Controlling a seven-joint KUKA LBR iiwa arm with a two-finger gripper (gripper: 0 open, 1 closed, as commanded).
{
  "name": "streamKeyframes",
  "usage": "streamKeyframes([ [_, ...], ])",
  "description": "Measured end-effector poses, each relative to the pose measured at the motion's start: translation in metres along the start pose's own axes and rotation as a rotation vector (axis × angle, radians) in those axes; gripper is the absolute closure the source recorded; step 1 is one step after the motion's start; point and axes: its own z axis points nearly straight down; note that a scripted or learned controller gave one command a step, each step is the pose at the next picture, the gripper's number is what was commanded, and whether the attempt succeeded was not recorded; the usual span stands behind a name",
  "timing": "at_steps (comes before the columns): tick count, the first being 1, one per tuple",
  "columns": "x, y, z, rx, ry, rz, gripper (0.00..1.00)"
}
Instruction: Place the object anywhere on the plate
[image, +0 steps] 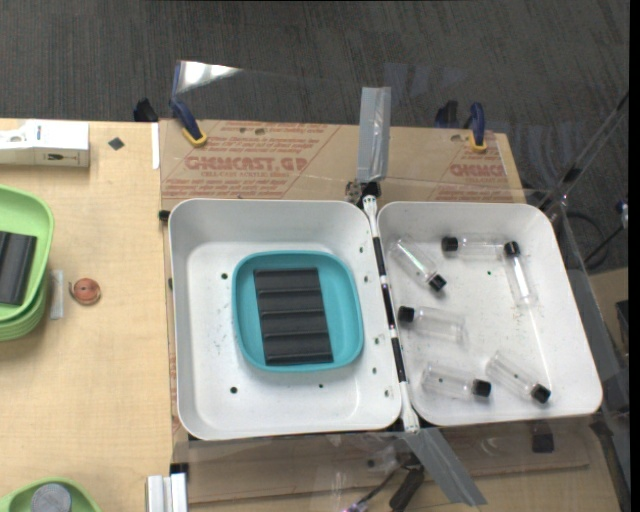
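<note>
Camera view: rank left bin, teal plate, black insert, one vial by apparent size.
1. left bin
2. teal plate
3. black insert
4. vial; the six vials look alike in size

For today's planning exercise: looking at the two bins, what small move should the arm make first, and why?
Probably bring the end effector in over the right bin and lower it above one clear vial, perhaps the vial nearest the divider. All six black-capped vials lie in that bin, while the teal plate in the left bin carries none of them, so a pick has to come before any placing.
</note>
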Motion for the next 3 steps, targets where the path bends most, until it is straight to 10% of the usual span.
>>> streamKeyframes([
  [3,0.0000,0.0000,0.0000,0.000,0.000,0.000,0.00],
])
